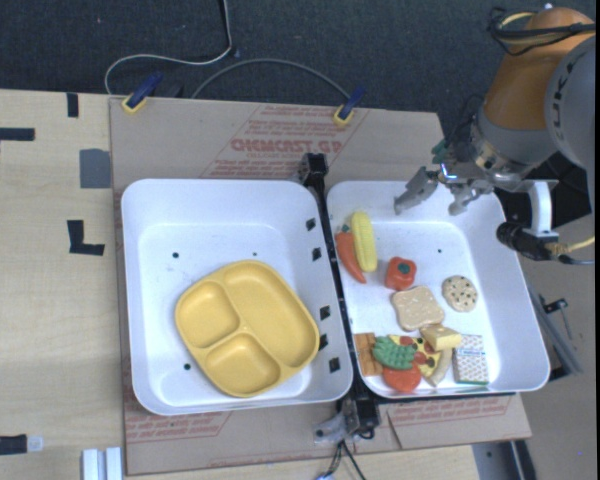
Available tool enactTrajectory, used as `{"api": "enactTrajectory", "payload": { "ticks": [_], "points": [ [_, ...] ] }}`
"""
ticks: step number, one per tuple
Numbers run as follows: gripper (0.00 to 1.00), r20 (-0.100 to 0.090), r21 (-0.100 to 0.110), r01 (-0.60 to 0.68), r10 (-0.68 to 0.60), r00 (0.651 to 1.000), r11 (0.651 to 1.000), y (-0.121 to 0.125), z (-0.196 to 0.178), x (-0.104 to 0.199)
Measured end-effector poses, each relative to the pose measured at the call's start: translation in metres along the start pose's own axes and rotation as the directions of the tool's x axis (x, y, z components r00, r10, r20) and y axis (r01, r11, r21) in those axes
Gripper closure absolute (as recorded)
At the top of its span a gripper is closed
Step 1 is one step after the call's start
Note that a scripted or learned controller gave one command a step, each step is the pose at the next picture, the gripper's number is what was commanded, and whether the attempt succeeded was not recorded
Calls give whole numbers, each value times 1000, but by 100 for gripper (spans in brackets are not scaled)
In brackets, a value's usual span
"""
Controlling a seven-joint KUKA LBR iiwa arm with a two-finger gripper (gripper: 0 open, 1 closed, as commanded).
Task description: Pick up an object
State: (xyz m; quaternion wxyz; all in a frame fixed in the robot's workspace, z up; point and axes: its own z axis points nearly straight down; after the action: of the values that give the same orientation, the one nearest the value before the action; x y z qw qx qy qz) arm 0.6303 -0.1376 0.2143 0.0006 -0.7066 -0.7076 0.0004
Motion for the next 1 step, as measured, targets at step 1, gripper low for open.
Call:
{"api": "enactTrajectory", "payload": {
  "ticks": [1],
  "points": [
    [0, -1, 6, 3, -3, 1000, 1000, 5, 62, 45]
  ]
}}
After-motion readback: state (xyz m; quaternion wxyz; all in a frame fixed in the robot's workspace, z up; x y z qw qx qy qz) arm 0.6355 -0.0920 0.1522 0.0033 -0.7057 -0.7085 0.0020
